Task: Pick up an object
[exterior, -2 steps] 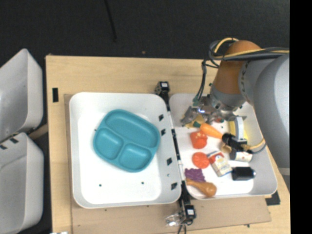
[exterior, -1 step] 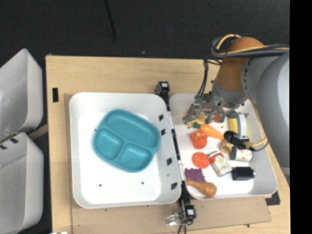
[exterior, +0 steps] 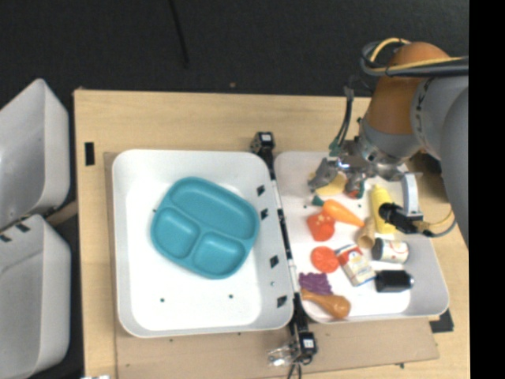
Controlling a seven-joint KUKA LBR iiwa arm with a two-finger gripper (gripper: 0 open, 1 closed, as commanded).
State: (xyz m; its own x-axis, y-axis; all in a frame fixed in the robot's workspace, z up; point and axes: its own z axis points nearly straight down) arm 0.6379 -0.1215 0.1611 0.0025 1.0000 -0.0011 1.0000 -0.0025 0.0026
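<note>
The front edge of the wooden bench [exterior: 197, 354] is sitting closest to the lens, with a small black clamp [exterior: 302, 343] gripping it between the two bins. Dark floor is surrounding the bench, and two white padded shapes [exterior: 28, 212] are standing at the left.

The left bin [exterior: 134, 290] is holding a teal divided plate [exterior: 205, 227], lying flat near its middle. The right bin [exterior: 430, 294] is holding a crowd of small toys: a purple grape bunch [exterior: 314, 281] and a brown drumstick [exterior: 330, 303] at the near end, two red-orange round pieces [exterior: 321, 227] [exterior: 324, 259], an orange carrot [exterior: 344, 211], a yellow bottle [exterior: 382, 208], a white cup [exterior: 392, 250], a small carton [exterior: 357, 268] and a black block [exterior: 393, 281].

The carrot is lying flat in the far half of the right bin, its long axis running left to right with a slight downward slant toward the right, and its narrower end pointing left.

The gripper [exterior: 341, 174] is reaching down into the far end of the right bin, just beyond the carrot, over a yellowish piece [exterior: 333, 188]. Whether its fingers are apart or together cannot be told, and nothing is visibly caught between them.
</note>
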